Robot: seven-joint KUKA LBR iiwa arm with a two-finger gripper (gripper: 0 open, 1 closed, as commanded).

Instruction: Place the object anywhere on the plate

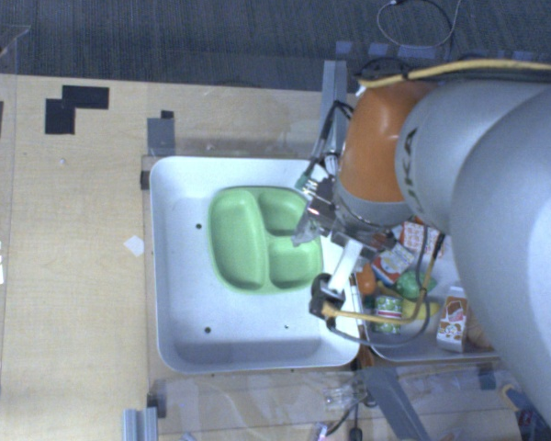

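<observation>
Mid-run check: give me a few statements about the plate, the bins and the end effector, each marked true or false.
1. The green plate lies in the left bin. True.
2. The plate is one flat surface with no dividers. False: ridges split it into compartments.
3. The end effector is over the plate's right edge. True.
4. The small carton stands on the plate. False: it stands in the right bin, among other small items.
5. The arm reaches in from the left side of the view. False: it comes in from the right and covers much of the right bin.
</observation>
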